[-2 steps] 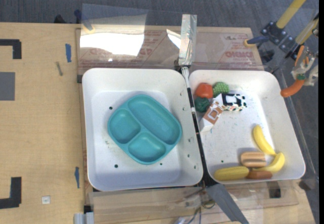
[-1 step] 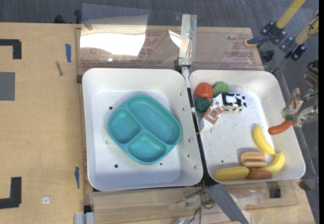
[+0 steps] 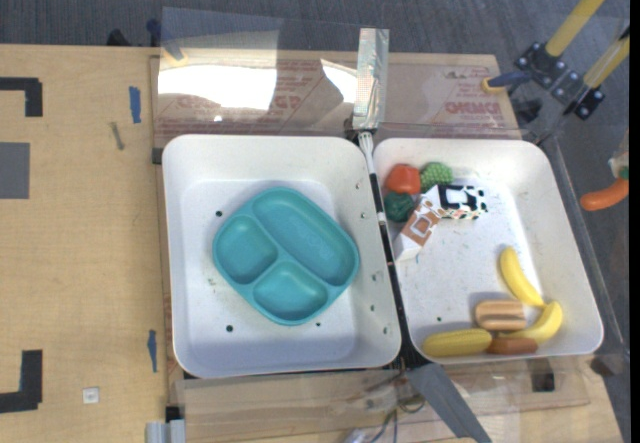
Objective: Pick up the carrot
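A: Target check. The only carrot-like item is an orange tapered piece [image 3: 604,197] at the far right, outside the right bin [image 3: 560,193], past its right wall. Partly cut off by the frame edge, so it is a probable carrot, not confirmed.

B: Anything orange inside that bin?

A: A red-orange tomato [image 3: 403,178] in the back-left corner, touching a green broccoli piece [image 3: 435,174]. It is round, not a carrot. Near the front lie bananas [image 3: 519,276] and a hot dog [image 3: 500,314]. The left bin [image 3: 190,231] holds a teal divided plate [image 3: 286,253].

B: Pincer state?

A: Cannot tell from this view. Pick judged not yet started.

B: Advice for the grasp?

A: Confirm the target first. If it is the carrot, approach from above, set the jaws across its narrow width at the thicker end, and stay off the bin wall. Rounded plastic probably slips, so close squarely and lift straight up.
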Tool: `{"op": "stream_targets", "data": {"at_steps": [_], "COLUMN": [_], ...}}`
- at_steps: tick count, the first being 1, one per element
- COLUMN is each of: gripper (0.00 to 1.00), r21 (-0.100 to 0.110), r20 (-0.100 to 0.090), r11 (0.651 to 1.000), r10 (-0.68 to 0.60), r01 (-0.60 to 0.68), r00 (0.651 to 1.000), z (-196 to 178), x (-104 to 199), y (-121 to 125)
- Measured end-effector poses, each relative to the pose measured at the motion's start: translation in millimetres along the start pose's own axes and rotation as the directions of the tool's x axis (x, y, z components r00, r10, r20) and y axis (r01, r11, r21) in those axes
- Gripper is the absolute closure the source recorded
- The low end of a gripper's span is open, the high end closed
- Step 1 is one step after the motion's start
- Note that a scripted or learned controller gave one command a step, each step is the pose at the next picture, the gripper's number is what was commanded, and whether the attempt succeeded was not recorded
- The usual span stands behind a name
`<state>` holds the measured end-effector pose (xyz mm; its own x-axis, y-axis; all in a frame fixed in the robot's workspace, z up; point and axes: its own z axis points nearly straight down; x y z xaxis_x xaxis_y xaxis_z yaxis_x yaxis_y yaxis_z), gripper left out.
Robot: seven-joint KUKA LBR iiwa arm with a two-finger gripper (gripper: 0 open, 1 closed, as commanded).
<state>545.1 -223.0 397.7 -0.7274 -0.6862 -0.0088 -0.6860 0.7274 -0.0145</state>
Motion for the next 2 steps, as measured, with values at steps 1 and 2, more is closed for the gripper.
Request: {"op": "stream_targets", "data": {"at_steps": [1, 2], "gripper": [1.00, 1.00], "r21": [-0.018, -0.001], "r20": [-0.001, 0.001], "r11": [0.960, 0.917], "r10": [-0.280, -0.399], "r01": [0.280, 0.399], "r00": [0.960, 0.917], "z": [96.9, -28.9], "x": [1.7, -11.5], "y": [3.7, -10.2]}}
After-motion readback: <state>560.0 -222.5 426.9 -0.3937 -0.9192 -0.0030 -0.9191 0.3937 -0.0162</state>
